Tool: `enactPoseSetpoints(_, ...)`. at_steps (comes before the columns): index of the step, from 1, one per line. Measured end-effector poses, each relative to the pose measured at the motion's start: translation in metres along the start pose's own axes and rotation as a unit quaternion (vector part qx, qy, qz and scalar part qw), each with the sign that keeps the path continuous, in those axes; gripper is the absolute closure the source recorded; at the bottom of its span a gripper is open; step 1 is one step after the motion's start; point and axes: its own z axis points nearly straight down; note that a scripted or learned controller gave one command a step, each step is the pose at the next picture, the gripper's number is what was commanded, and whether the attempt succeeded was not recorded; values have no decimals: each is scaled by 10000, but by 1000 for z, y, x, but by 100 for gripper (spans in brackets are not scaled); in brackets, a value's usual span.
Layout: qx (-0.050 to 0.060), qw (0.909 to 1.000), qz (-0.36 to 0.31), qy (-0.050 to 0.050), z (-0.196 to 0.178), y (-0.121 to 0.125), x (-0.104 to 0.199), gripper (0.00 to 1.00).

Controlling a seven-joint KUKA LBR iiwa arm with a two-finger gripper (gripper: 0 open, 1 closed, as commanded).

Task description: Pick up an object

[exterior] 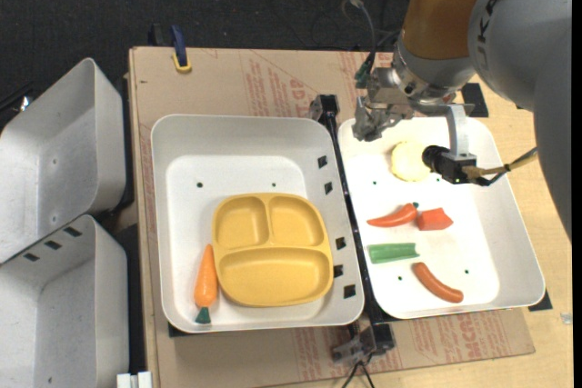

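- The gripper (375,121) hangs over the far left corner of the right bin (518,273), nothing visible between its fingers; their spread cannot be told.
- Judged step: approach, no grasp made.
- Candidates lie in that bin: a pale yellow round piece (406,161) nearest, a red chili pepper (392,216), a green bean (392,253) and a sausage (437,282) nearer the camera.
- The next move calls for centring over one and descending.
- The wrist hides the fingertips.

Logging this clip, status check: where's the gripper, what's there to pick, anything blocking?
Gripper over right bin's far left corner, nothing seen held. Nearest: pale yellow round piece. Red chili pepper, green bean, sausage lie apart, unobstructed.
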Motion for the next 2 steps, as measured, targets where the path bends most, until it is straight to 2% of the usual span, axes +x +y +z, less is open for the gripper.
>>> enactPoseSetpoints(1,6,10000,0,-1,-4,-21,44,100)
enactPoseSetpoints(2,11,10000,-1,-1,9,-47,100,100)
